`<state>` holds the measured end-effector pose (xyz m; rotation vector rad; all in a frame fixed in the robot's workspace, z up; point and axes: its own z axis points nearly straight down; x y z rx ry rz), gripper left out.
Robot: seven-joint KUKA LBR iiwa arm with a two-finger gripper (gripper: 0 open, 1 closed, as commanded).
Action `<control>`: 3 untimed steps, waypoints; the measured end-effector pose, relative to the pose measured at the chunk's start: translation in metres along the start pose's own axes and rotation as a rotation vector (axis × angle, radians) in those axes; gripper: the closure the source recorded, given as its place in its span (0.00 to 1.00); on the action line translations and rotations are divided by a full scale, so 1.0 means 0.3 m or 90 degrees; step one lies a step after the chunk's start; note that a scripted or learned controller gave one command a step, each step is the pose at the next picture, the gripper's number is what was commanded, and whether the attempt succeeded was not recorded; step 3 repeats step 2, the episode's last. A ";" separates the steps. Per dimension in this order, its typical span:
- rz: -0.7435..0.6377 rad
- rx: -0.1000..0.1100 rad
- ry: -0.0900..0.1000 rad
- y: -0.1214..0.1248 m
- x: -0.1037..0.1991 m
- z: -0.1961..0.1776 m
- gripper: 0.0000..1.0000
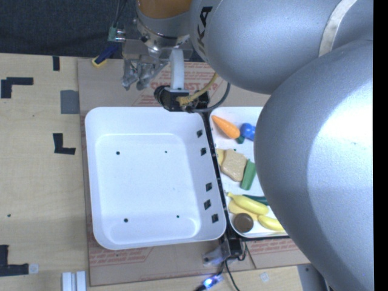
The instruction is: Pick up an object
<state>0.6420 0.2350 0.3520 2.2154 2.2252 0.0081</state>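
The right bin holds several toy foods, partly hidden under the big grey arm. I see an orange carrot, a small blue piece, a tan bread slice, a green stick, two yellow bananas and a brown round can. My gripper hangs at the top of the view, beyond the far edge of the left bin and well away from the objects. Nothing shows in its grasp.
A black cable and connector dangles by the left bin's far right corner. The divider between the bins carries black clips. Black tape marks lie on the bench to the left.
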 end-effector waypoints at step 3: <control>0.000 -0.004 0.002 -0.068 -0.002 -0.639 1.00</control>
